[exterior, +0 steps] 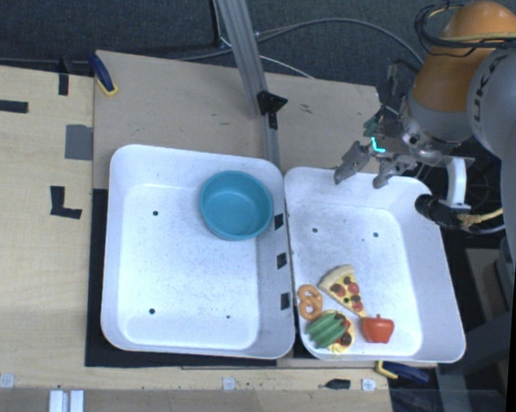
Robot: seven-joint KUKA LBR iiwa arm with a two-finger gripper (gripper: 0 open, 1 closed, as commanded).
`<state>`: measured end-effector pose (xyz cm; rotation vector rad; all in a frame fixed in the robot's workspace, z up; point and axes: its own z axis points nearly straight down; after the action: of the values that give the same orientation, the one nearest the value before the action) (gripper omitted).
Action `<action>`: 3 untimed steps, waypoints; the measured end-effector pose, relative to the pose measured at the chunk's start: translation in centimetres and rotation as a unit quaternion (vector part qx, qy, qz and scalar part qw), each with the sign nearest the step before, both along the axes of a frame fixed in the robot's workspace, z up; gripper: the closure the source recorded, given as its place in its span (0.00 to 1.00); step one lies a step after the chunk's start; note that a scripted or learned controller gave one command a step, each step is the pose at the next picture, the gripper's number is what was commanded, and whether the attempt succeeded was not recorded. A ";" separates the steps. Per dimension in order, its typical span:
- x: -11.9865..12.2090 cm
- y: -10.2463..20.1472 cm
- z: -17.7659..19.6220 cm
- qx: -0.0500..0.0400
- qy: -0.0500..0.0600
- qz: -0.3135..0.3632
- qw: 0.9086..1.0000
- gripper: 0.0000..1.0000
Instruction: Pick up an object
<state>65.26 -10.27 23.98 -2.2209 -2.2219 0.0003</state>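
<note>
My gripper (pixel 366 172) hangs over the far edge of the right bin (pixel 432 259), its two fingers spread apart with nothing between them. Well below it, near the bin's front, lie a pizza slice (pixel 344 287), a pretzel (pixel 309 299), a green toy on a yellow piece (pixel 327 329) and a red tomato-like toy (pixel 376 327). A blue bowl (pixel 235 204) stands upright in the left bin (pixel 147 263), at its far right part.
A slanted metal pole (pixel 251 62) crosses the bench behind the bins and ends at their dividing rims. Black cables (pixel 453 212) loop beside the right bin's far right corner. The wooden benchtop (pixel 25 227) stretches to the left.
</note>
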 end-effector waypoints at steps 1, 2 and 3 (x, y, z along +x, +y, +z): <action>0.0 0.0 0.0 0.000 0.000 0.000 1.000 0.00; -0.3 -0.4 -6.2 0.000 0.003 0.000 1.000 0.00; -1.3 -0.4 -12.2 0.000 0.003 0.000 1.000 0.00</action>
<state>63.96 -10.66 11.81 -2.2177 -2.2186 0.0060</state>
